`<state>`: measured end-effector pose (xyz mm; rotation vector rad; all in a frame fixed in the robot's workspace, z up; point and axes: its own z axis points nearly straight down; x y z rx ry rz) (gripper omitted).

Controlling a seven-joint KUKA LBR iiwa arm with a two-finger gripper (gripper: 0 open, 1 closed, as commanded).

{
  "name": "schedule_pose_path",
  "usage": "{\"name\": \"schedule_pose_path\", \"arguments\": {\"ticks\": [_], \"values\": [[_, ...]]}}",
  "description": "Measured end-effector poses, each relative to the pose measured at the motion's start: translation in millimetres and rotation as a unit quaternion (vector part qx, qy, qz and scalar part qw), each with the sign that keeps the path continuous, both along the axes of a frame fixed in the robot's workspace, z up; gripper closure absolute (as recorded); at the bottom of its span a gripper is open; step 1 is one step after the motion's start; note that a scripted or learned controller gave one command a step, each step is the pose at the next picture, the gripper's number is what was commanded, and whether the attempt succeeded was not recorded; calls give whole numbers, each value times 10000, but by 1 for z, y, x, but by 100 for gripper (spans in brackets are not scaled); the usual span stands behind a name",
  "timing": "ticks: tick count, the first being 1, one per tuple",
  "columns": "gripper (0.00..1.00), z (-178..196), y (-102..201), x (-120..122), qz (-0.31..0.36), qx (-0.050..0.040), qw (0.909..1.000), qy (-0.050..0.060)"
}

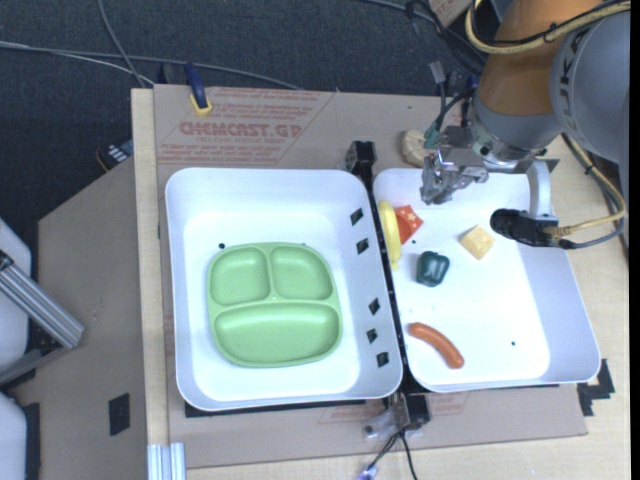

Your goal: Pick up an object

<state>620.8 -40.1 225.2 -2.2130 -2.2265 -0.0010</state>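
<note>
- The gripper (441, 190) hangs over the far left part of the right bin (520, 318), its metal fingers pointing down; whether they are spread or closed cannot be told, and nothing shows between them.
- The arm (560, 58) comes in from the far right, a grey casing with a rounded orange band above the wrist, bent steeply downward, with cables looping round it.
- Just near and to the left of the gripper lies a red wedge-shaped piece (407, 222), touching a yellow banana-like piece (389, 233) whose long axis runs far to near along the bin's left wall.
- A dark green pepper-shaped toy (432, 268) sits near the red piece, compact and glossy, with no clear long axis.
- A pale yellow cheese-like block (477, 241) lies to the right of the pepper, apart from it.
- An orange-red sausage (436, 344), smooth and rounded at both ends, lies at the near side, its long axis slanting from far left to near right.
- The left bin (190, 268) holds a matte green compartment tray (273, 303) with three sections.
</note>
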Motion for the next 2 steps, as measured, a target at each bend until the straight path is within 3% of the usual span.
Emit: {"name": "schedule_pose_path", "arguments": {"ticks": [2], "values": [[100,-7,107,11,-3,1,10000,-12]]}}
